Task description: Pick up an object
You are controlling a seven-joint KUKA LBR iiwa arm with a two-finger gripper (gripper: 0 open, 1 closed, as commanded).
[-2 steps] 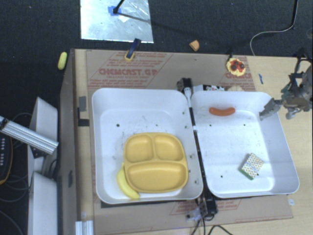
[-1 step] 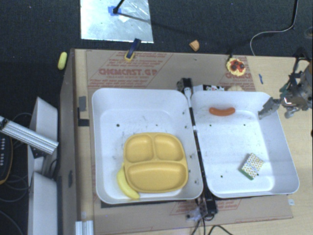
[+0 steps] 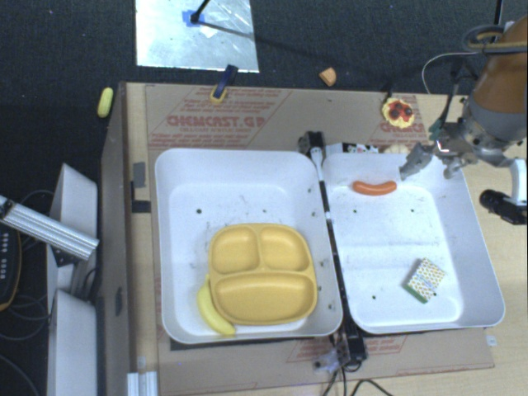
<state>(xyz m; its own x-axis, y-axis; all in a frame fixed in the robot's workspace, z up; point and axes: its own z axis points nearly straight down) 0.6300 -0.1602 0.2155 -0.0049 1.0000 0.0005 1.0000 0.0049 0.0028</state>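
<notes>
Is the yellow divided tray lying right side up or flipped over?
Right side up: the yellow tray shows its three hollow compartments facing upward, flat in the left bin.

A small pizza-like toy [image 3: 399, 111] and an orange piece [image 3: 328, 77] lie beyond the bins [image 3: 247, 167].

two white bins [image 3: 247, 167] sit side by side. left of the divider [image 3: 323, 205] are one yellow divided tray [image 3: 262, 272] and one banana [image 3: 212, 312]; right of it, one sausage [image 3: 374, 188] and one patterned block [image 3: 425, 280].
</notes>
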